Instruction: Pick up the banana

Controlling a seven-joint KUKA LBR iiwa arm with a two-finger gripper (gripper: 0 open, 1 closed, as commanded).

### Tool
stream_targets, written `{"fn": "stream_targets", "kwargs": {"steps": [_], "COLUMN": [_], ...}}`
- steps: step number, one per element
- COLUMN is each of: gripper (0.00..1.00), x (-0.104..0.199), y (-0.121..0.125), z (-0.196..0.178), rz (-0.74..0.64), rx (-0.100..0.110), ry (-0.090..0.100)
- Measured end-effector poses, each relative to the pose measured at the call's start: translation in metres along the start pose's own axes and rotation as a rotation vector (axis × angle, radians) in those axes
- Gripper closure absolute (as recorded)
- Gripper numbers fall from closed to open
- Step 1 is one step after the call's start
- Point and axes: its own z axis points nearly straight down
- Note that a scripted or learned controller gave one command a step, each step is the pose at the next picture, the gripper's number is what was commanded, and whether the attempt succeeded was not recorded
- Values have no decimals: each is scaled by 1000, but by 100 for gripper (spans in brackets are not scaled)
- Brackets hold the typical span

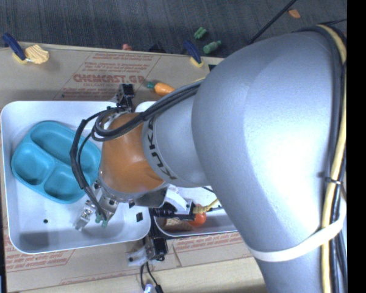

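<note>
Two-finger metal gripper (pixel 85 218) sits low in the left shallow white plastic bin (pixel 12 182), beside the turquoise divided plastic dish (pixel 46 160); finger state undeterminable. Banana location undeterminable; pick judged incomplete.

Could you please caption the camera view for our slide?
The arm reaches over the left bin, its gripper low beside a blue dish.

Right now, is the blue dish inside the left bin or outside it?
Inside. The blue dish lies on the left bin's floor, within its white walls.
</note>
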Motion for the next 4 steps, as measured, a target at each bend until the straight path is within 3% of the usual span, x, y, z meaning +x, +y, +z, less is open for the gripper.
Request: {"fn": "stream_targets", "kwargs": {"steps": [1,2,3,4], "gripper": [100,100,100,100], "x": [-1,22,-5,18], "y": [0,73,-8,32], "z": [-10,-53,-99,-179], "rz": [-3,53,233,425], "rx": [0,-2,-1,-2], "ry": [0,-2,-2,-2]}}
